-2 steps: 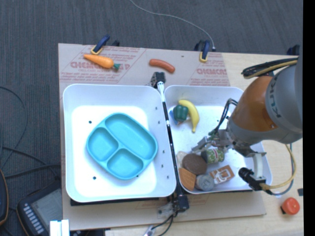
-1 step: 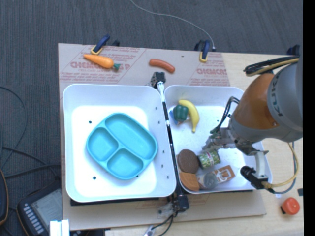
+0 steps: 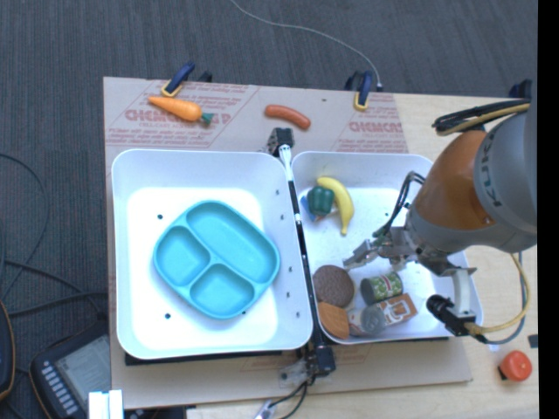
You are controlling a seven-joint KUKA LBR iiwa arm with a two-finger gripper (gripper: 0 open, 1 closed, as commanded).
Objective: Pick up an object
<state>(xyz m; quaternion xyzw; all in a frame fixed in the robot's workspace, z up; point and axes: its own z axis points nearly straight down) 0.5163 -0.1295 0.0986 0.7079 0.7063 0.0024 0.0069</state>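
Camera view looks down on two white bins side by side, and you see the arm (image 3: pixel 476 190) come in from 3 o'clock. The gripper (image 3: pixel 377 250) hangs over the right bin (image 3: pixel 367 166), near its middle. Two thin metal fingers (image 3: pixel 358 257) point toward 9 o'clock. They look a little spread apart, and you can see nothing between them.

Look at the room you have. The top part of the right bin, toward 12 o'clock, has bare white floor. The bottom edge, toward 6 o'clock, is crowded. The wall between the two bins runs just past the banana at 9 o'clock.

Now the things you could pick. A yellow banana (image 3: pixel 339 200) lies curved at 10 o'clock from the gripper, and a small green pepper (image 3: pixel 320 201) touches its left side. A brown round cookie (image 3: pixel 333 285) sits at 7 o'clock, near the fingers. A small green can (image 3: pixel 382 287) lies right under the gripper at 6 o'clock. Below it you see an orange box (image 3: pixel 399 309) and a grey lid (image 3: pixel 373 320) close together. A tan round thing (image 3: pixel 333 319) sits by the bottom rim.

The left bin (image 3: pixel 140 199) holds a blue plate (image 3: pixel 217 258) with three parts. On the board (image 3: pixel 244 116) behind the bins, a carrot (image 3: pixel 177 108) and a sausage (image 3: pixel 287 116) lie well apart.
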